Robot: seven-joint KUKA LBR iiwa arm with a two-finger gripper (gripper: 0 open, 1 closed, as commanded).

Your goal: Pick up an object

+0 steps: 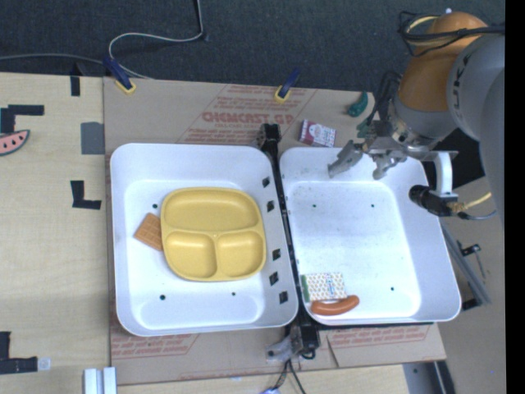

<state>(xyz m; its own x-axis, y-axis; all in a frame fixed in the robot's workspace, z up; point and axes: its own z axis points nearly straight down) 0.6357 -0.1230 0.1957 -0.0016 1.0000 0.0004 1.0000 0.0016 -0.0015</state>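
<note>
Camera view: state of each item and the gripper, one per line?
gripper: open, nothing between its fingers, above the right bin's far edge
yellow divided plate: upright in the left bin, compartments bare
cracker: flat, partly under the plate's left edge
hot dog: lying at the right bin's near edge
patterned packet: flat, beside the hot dog

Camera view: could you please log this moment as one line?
gripper: open, above right bin far edge, holding nothing | hot dog, packet: right bin near-left corner | yellow tray: left bin

Count below my claw [363,162]: two white bins [131,220], one yellow tray [215,232], one cracker [149,232], one sausage [334,305], one packet [326,286].
</note>
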